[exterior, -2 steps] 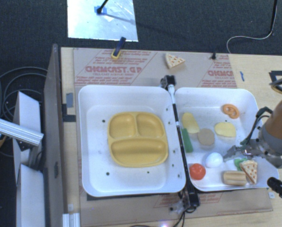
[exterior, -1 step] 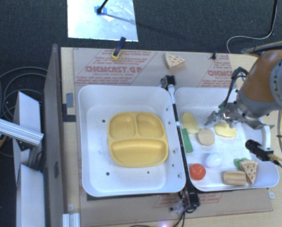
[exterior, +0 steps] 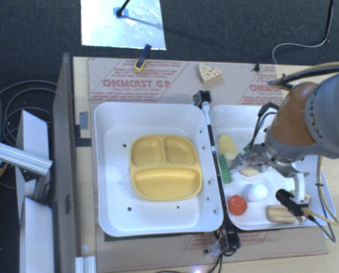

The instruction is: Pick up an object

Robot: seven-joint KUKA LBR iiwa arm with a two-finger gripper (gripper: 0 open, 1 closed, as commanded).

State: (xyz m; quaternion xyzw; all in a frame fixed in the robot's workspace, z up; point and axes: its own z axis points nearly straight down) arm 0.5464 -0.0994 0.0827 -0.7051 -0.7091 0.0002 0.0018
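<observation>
1. The arm (exterior: 306, 121) reaches in from the right over the right bin (exterior: 246, 114), wrist bent down toward the bin floor.
2. The gripper (exterior: 244, 162) sits low near the bin's left wall. Its state cannot be made out from where I stand: the wrist body hides most of it, and nothing is plainly held.
3. Objects near it: a yellow piece (exterior: 227, 147) just to its left, a green piece (exterior: 224, 168) along the dividing wall, and a small tan piece (exterior: 249, 172) directly beneath or just beside the tip.
4. Farther toward the front edge lie a white ball (exterior: 256, 192), a red ball (exterior: 237, 204) and a tan block (exterior: 280, 213).
5. Judgement: the tan piece is the nearest candidate; the green piece's long axis runs parallel to the wall, leaving little room on that side.
6. The left bin (exterior: 110, 152) carries a yellow divided tray (exterior: 165, 166), well apart from the arm.
</observation>
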